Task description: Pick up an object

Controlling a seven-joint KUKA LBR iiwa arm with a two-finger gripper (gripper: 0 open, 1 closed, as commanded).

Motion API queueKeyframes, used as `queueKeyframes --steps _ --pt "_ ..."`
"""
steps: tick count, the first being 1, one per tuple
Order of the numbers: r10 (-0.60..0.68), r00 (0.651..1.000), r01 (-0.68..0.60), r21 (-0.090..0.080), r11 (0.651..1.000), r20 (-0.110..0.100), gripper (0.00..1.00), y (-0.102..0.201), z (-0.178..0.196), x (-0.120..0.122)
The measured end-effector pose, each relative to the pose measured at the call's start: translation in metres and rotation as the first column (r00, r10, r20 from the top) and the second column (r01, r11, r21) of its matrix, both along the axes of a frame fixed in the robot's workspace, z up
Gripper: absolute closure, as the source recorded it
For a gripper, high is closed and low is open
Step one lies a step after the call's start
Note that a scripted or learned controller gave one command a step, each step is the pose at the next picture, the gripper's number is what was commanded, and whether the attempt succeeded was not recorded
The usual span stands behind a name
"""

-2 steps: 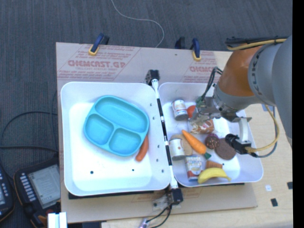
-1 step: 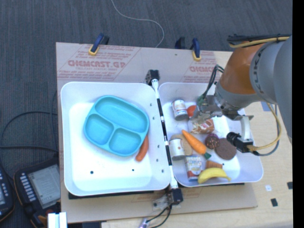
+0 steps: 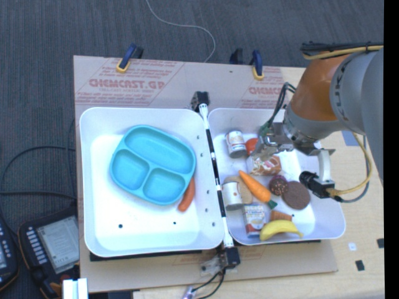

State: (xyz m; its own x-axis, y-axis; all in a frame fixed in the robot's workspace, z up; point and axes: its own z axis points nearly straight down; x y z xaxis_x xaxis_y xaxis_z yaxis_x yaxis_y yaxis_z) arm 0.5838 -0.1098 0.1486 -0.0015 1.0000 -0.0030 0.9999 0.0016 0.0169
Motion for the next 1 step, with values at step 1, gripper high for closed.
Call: queueKeyframes --steps 1 --pt "0.0 1.0 0.0 0.0 1.0 0.001 1.0 0.0003 0.0096 0.0004"
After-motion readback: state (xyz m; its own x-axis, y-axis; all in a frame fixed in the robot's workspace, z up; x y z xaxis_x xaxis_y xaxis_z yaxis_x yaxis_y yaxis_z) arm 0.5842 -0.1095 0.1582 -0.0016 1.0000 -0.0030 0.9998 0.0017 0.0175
